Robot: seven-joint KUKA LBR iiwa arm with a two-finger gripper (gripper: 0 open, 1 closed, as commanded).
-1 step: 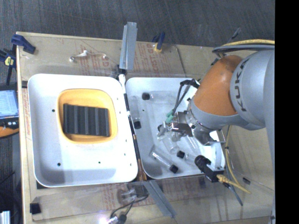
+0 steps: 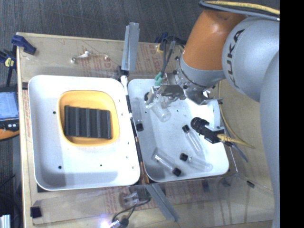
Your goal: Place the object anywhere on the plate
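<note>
Right of the yellow plate [image 2: 86,97], across the wall between the two bins, the claw [image 2: 160,95] hangs low over the upper corner of the right bin [image 2: 161,137]. Whether it is clenched or released you cannot tell: glare and clear plastic hide the tip.

- A clear tube [image 2: 163,112] lies just under the claw, on the side away from the plate's top edge. It may be touching the claw, but the view does not show it gripped. Judgement: this is the object being tried for, and the claw sits low because the tube lies flat on the bin floor.
- Further from the plate, three more capped tubes [image 2: 164,161] [image 2: 192,139] [image 2: 197,163] lie loose on the same floor, well apart from the claw. A small black piece [image 2: 139,126] sits by the wall nearest the plate.
- The plate rests in the left bin [image 2: 47,165], with a dark ridged block [image 2: 88,122] filling most of its centre. Judgement: only the yellow margin is free, so you should watch for a tube rolling off the block.
- Both bins sit on the table [image 2: 57,51].

Task status, judged: nothing from the right bin is on the plate yet.
</note>
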